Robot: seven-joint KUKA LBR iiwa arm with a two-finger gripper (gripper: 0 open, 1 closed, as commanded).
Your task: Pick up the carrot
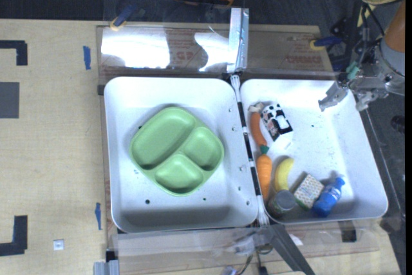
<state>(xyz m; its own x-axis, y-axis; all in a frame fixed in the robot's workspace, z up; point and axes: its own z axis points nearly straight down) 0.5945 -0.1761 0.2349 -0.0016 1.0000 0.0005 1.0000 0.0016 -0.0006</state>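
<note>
Above the right bin's [370, 158] far corner, gripper [335, 97] with nothing held, opening unclear, well apart from carrot [264, 172].

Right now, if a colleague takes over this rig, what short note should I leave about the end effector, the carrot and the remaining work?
End effector: at the upper right of the right white bin, above bare floor, holding nothing; whether its fingers are open cannot be told.
Carrot: the orange tapered carrot lies against the right bin's left wall, near the front, beside a yellow banana-shaped toy. A second orange, sausage-like item lies further back; do not confuse them.
The left white bin holds a green divided plate.
Done: nothing yet.
Left: move to the carrot, grasp it, lift it.
</note>
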